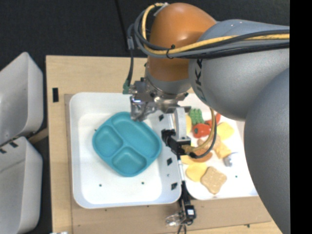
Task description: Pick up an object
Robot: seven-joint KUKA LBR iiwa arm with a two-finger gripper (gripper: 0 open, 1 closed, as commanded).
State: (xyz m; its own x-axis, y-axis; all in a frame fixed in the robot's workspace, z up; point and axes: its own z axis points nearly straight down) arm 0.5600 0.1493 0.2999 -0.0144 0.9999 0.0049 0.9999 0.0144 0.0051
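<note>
Gripper (140,110) hangs over the teal divided plate's (126,144) upper rim in the left bin (83,179).

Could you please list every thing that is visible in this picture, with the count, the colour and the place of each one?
Bench: one, light wood, under both bins.
Bins: two, white, side by side; left bin, right bin.
Divided plate: one, teal, three compartments, lying flat in the left bin towards its right wall.
Toast-shaped piece: one, tan, near front of the right bin.
Toy food pile: several small pieces, yellow, red, green and orange, in the right bin, partly behind cables; exact count cannot be told.
Padded blocks: two, white, beyond the bench at the left edge.
Arm: one, grey with orange band, reaching in from the right.
Tool: one, metallic, at the upper right rim of the plate.
</note>
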